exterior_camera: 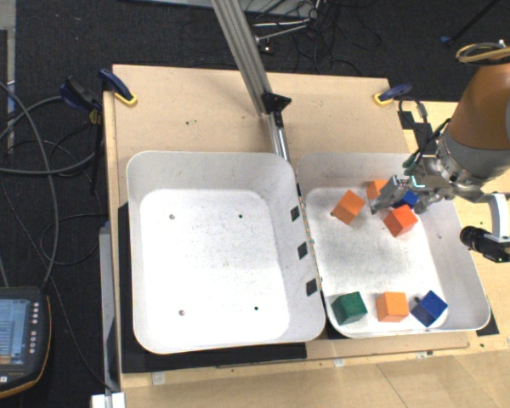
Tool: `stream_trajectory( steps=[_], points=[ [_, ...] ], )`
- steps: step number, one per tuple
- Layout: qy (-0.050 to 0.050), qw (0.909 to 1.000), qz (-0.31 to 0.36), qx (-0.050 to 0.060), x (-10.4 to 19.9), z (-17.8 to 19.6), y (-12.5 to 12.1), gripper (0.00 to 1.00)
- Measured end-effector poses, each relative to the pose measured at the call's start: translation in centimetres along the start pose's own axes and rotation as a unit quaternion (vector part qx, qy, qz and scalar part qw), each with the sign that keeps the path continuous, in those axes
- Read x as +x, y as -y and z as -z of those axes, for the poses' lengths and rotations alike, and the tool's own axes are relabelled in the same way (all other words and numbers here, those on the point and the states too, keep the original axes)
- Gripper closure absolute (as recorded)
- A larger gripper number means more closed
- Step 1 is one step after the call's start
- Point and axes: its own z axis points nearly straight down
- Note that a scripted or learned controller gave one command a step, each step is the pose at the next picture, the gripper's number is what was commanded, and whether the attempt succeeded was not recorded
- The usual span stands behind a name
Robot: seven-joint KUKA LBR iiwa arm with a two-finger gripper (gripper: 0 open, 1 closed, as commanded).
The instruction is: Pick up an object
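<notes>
Orange-red, the cube lies in the right bin, just below the gripper and touching or nearly touching its tip. Whether the gripper grips it cannot be told: the fingers are small and dark against a clutter of blocks, and their spread is not clear.

Right of the gripper tip, tight against it, sits a blue block, partly hidden by the tool. Just above and left of the tip an orange block peeks out, touching or almost touching the gripper. Further left, apart from the tip, an orange cube rests tilted on the bin floor.

Well below the gripper, along the near wall of the same bin, three blocks stand in a row: a green cube at the left, an orange one in the middle, and a blue one at the right, the last two close together.

The arm comes in from the right, its orange band above the grey wrist, with cables running down toward the gripper.

Far left of the gripper lies the left bin, white and speckled. Both bins rest on a wooden bench. A metal pole slants down from the top to the gap between the bins. Blue-and-yellow clamps grip the bench's far corners.
</notes>
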Motion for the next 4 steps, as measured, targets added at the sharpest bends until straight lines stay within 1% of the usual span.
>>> stream_trajectory(
  steps=[1,2,3,4],
  points=[
    [0.001,1.0000,0.000,-0.002,0.0,0.2,-0.1,0.00],
    [0.000,1.0000,-0.001,0.000,0.7,-4.3,0.1,0.00],
    [0.002,1.0000,-0.001,-0.006,0.6,-7.5,-0.2,0.00],
    [0.001,1.0000,-0.001,-0.004,0.7,-6.9,-0.1,1.00]
  ],
)
